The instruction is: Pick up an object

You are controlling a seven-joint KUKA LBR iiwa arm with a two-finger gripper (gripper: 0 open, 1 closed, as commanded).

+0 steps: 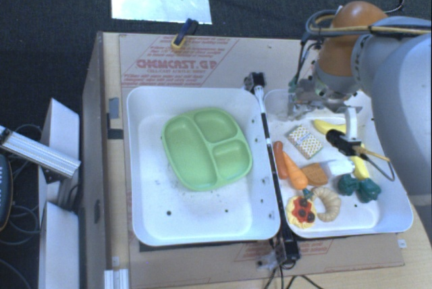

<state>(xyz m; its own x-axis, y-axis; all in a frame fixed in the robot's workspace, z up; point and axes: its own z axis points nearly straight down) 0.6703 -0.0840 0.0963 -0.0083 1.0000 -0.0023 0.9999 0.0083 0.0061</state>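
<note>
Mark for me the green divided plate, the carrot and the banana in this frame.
green divided plate [206, 148]: camera view, on the ridge where its compartments meet, in the left bin.
carrot [291, 169]: camera view, mid-length of its orange body, right bin.
banana [328, 126]: camera view, on its upper yellow end, right bin.

Right bin [398, 213], white and shallow, holds the pickable items. Carrot [286, 163]: orange, lying lengthwise near the bin's left wall. Patterned card or packet [305, 141] at 1 o'clock from the carrot, tilted. Orange-brown piece [314, 174] touching the carrot's lower end. Pizza slice [302, 211], yellow with red dots, at 6 o'clock. Tan croissant-like curl [329, 202] beside it. Dark green piece [359, 187] at 3 o'clock. Banana [329, 126], yellow, at 12 o'clock.
</note>
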